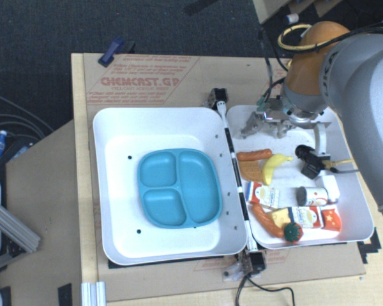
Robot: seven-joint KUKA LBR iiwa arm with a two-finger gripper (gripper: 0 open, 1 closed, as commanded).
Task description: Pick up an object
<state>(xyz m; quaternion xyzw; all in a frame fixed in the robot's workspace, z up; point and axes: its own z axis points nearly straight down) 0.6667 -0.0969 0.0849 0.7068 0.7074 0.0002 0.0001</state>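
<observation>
Banana (pixel 276 165) seemingly below hand (pixel 266 125)

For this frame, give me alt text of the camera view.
A grey robot arm reaches over the right bin, which holds toy food including a banana and a sausage. The left bin holds a blue divided plate.

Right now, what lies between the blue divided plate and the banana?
In the camera view, between the blue divided plate and the banana run the two bins' adjoining rims and an orange toast-like piece.
</observation>
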